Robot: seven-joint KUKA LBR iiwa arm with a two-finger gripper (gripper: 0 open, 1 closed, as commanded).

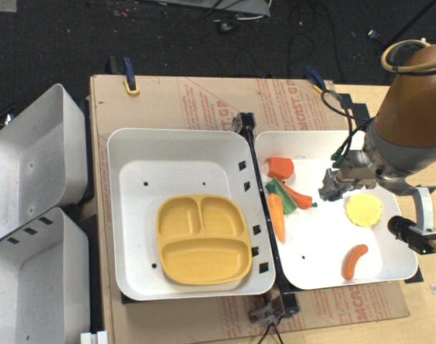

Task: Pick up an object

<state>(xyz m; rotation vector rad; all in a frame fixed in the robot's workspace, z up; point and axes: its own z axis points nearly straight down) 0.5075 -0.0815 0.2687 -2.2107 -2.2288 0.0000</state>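
Two bins, and the hand hangs over the right one

Two shallow white bins sit side by side on the cardboard-topped surface (175, 99). Left bin (132, 156) carries a yellow divided plate (203, 239) with three compartments, lying flat toward its near side. Right bin (389, 264) carries the small stuff.

From where I stand, the grey arm with its orange band (414, 102) comes in from the right and bends down over the right bin. Its hand (330, 189) is a dark cluster hanging above the bin's middle, a little toward the back. Whether it is released or clenched I cannot tell; the fingertips are too dark and small to read, and I see nothing clearly between them.

Below and around it lie the play foods. A yellow round piece (364, 210), like a lemon slice or a chip, lies just to the right of the hand, on the bin floor. A red-orange chunk (281, 167) sits near the bin's back-left corner. Just in front of it a carrot (276, 217) lies along the left wall, pointing toward the front, with a green piece (281, 193) at its top end and a second orange-red strip (296, 195) crossing beside that, reaching toward the hand. A red sausage (354, 261) lies alone near the front of the bin, well apart from the rest.

Two more white bins (31, 192) stand off the surface at the far left.
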